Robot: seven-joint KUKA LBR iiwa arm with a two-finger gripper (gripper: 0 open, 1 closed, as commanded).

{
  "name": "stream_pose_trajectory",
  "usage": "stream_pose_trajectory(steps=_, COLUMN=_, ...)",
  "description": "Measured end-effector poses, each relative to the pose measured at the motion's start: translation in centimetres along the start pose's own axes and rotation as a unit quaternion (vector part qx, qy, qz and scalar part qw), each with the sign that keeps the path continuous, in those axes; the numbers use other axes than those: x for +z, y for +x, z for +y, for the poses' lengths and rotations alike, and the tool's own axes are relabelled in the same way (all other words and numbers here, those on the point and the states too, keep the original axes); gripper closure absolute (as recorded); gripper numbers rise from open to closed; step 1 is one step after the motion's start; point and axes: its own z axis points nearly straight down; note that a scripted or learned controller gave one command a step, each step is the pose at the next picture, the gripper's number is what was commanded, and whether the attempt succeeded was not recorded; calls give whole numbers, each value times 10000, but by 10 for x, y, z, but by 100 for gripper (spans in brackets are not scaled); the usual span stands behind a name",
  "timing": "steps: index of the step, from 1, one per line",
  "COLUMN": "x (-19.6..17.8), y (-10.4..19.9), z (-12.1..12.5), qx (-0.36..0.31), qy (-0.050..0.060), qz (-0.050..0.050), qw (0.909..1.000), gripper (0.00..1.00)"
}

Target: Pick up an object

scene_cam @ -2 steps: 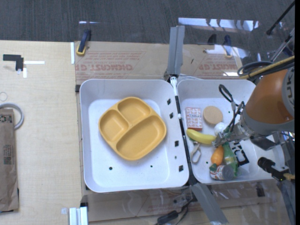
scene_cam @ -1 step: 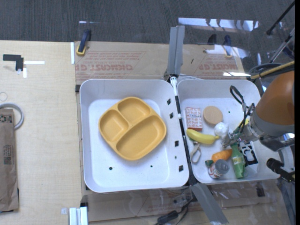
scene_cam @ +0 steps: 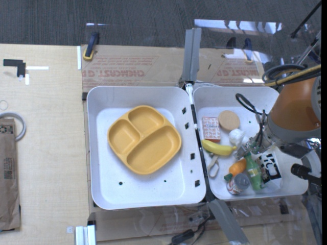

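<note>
The right bin (scene_cam: 294, 185) holds a green bottle (scene_cam: 254, 170), an orange item (scene_cam: 237, 167) and a banana (scene_cam: 218, 148). The end effector (scene_cam: 254, 146) sits low over this clutter; its opening state cannot be determined. The left bin (scene_cam: 97, 152) holds 1 yellow divided plate (scene_cam: 145, 139).

Dark grey carpet (scene_cam: 153, 9) lies beyond the pale wooden bench (scene_cam: 41, 137)

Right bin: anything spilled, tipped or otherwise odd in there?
Nothing spilled. The green bottle lies on its side among crowded items beside the banana, under the gripper. The yellow plate sits askew in the left bin.
</note>
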Motion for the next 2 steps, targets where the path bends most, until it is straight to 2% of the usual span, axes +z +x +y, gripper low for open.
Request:
stream_pose_trajectory(steps=1, x=7, y=39, z=-25, qx=-1597, qy=-5, qz=3, qw=9872, gripper=100)
stream_pose_trajectory(steps=2, x=-93, y=55, z=11, qx=-1158, qy=-2, qz=-1, qw=9933, gripper=100)
